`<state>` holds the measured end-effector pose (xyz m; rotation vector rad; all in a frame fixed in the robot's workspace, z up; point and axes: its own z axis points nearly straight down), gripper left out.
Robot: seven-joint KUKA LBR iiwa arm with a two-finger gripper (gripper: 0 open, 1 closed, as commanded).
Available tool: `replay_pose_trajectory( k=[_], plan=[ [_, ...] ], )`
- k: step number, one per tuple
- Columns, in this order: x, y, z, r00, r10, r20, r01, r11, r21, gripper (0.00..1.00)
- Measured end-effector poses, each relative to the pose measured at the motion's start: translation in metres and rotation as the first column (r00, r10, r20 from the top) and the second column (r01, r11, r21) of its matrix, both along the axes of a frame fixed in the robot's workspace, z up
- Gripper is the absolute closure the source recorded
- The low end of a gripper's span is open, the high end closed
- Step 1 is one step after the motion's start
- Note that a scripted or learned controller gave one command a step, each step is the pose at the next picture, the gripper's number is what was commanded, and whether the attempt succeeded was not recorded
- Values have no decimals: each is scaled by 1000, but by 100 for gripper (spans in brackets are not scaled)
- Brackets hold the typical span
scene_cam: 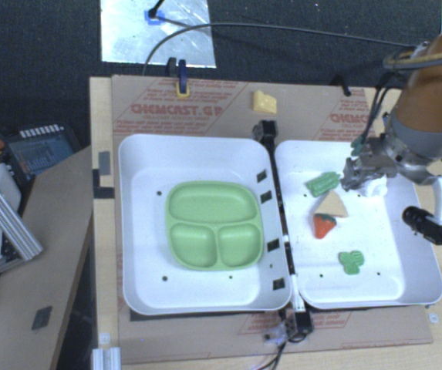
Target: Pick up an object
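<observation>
Just beside the tool [357, 174], jaw state unclear, lies a green pickle-shaped toy [322, 183].

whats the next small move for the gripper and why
Probably a short drop straight down toward the tan wedge. The gripper hangs over the right bin, between the green toy and the wedge, with nothing seen between its fingers. The strawberry sits close below the wedge, so a careful, centred descent seems wise.

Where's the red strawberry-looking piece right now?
The red strawberry piece lies in the right-hand bin in the camera view, near its middle, just below the tan wedge and up-left of the small green piece.
</observation>
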<state>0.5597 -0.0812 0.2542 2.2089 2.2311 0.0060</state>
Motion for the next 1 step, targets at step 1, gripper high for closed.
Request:
replay_pose_trajectory(
  k=[1],
  plan=[
    [21,54,-15,1000,0,-1,0,1000,0,100]
  ],
)
